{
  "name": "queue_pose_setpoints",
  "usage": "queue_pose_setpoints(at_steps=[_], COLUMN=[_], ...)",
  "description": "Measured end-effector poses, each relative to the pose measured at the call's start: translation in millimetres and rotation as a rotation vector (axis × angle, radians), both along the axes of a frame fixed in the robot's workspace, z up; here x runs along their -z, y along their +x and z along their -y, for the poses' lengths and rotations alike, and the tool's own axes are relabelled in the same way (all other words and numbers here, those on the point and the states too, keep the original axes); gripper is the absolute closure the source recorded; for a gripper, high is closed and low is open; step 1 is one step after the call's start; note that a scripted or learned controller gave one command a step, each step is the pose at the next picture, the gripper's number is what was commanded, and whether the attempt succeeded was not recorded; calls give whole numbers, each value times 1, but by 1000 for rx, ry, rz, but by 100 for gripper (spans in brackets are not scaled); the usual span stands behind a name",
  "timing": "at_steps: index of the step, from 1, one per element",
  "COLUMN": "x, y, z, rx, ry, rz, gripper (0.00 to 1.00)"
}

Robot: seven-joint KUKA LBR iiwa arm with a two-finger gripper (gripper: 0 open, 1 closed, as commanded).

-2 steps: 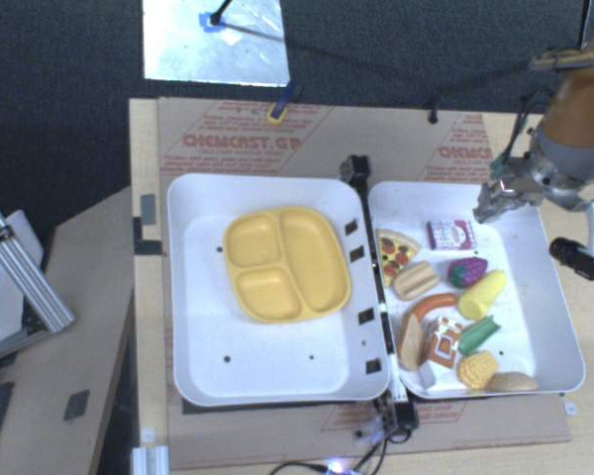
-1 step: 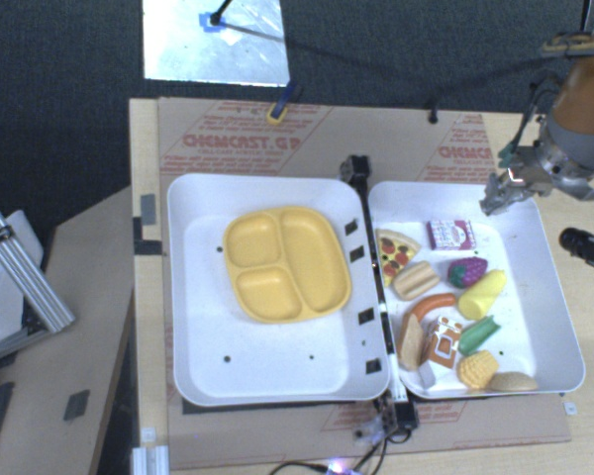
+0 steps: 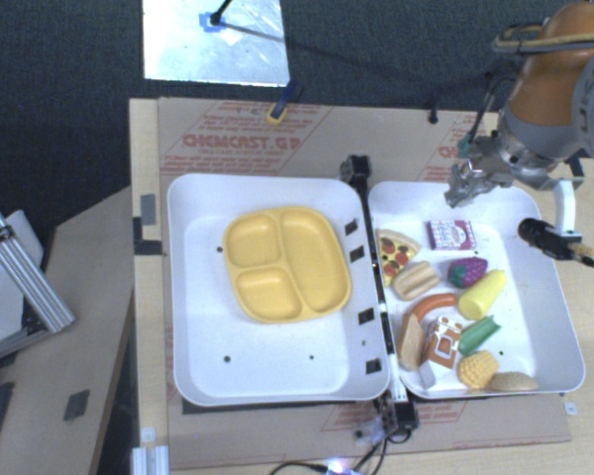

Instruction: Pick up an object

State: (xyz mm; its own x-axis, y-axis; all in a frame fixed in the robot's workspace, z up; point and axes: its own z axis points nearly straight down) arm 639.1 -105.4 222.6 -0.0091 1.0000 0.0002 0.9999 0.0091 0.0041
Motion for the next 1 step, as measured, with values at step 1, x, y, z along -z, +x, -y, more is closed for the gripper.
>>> queue_pose_setpoints(at_steps=[1], x=[2], y=[-8], z=[-53], rx=[1], ry=[1], rz=[-3], gripper=[100])
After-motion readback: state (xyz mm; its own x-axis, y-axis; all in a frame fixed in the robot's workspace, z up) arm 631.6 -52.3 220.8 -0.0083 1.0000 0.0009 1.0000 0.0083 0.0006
